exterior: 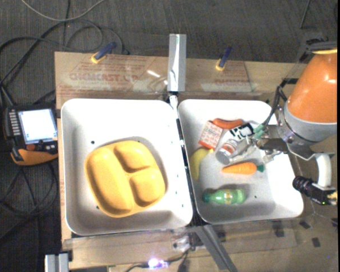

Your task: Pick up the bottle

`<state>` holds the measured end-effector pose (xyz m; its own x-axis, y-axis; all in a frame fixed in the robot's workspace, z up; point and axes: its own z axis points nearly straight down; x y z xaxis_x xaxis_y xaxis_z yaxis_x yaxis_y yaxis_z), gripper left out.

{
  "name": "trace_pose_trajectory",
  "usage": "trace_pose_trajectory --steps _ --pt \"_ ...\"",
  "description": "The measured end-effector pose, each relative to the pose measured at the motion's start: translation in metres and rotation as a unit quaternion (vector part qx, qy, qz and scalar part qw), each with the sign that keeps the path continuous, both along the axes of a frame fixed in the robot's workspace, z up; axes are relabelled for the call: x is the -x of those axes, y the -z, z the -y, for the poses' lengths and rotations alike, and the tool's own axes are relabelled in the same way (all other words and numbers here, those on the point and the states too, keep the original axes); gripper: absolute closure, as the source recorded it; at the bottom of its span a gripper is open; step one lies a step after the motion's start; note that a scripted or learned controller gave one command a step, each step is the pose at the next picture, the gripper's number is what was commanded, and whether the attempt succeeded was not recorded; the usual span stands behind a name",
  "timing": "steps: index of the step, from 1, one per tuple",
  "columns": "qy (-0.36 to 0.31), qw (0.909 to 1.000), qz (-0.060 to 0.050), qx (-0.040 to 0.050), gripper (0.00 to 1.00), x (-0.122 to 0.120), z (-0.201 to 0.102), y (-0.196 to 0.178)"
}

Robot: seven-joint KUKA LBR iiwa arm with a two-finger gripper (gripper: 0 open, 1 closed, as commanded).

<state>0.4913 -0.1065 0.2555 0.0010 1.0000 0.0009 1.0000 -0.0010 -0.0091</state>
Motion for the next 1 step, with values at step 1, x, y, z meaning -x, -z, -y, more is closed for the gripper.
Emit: trace_pose_trajectory --steps 1 --pt "0.058 0.9983 0.002 0.0006 0.0 0.008 -0.0832 0.073"
